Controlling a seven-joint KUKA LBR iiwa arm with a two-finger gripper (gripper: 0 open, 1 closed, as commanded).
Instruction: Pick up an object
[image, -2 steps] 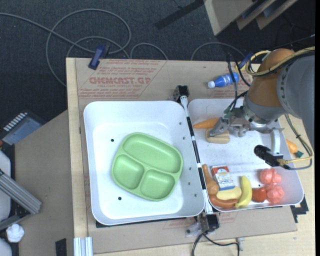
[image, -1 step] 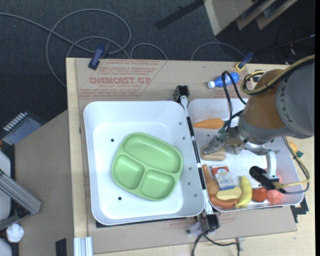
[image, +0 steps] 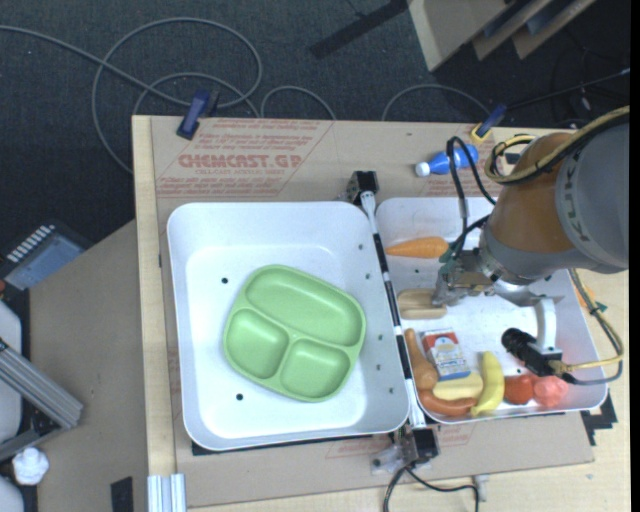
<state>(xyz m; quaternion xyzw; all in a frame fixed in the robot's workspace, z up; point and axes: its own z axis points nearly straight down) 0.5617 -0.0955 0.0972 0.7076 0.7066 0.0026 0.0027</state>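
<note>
Over the right bin (image: 400, 215), the gripper (image: 447, 290) points down and a little to the left. It sits low, just above a pale flat block (image: 421, 306) that lies near the bin's left wall. I cannot tell if the gripper is open or closed, or if it has anything in it.

Behind the gripper, the arm (image: 560, 205) comes in from the right side of the frame. It is big and grey, with an orange band near the wrist. It bends down into the bin and hides the middle of it.

Just above the gripper, toward the top of the bin, lies an orange carrot (image: 418, 247). Below the gripper, in the lower part of the bin, sits a small box with red on it (image: 445, 353). Next to the box is a yellow banana (image: 490, 382). A long sausage (image: 421, 362) lies just left of the box. A red tomato (image: 519, 389) and a pink thing (image: 552, 391) are at the lower right.

Left of all this is the other bin (image: 190, 240). A green tray (image: 293, 332) with three parts lies flat in its middle.
</note>
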